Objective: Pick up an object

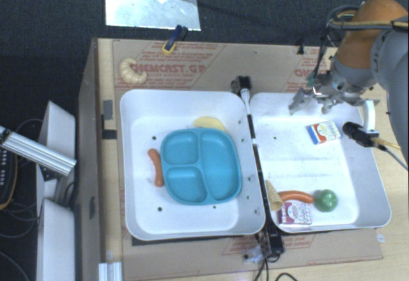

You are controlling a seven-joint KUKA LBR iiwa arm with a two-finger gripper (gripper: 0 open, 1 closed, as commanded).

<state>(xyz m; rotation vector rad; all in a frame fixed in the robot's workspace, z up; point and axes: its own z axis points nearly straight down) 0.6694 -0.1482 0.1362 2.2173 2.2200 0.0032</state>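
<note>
Fig. | gripper (314,102) over right bin (367,209) far edge, fingers spread, empty | small carton (323,132) lies flat just beside, on bin floor | likely light, stiff, thin-walled | take across narrow sides, gently.

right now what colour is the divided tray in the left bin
Light blue. The tray shows best in the camera view.

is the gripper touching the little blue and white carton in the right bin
Apart. The camera view shows bare white bin floor between the gripper and the carton.
</note>
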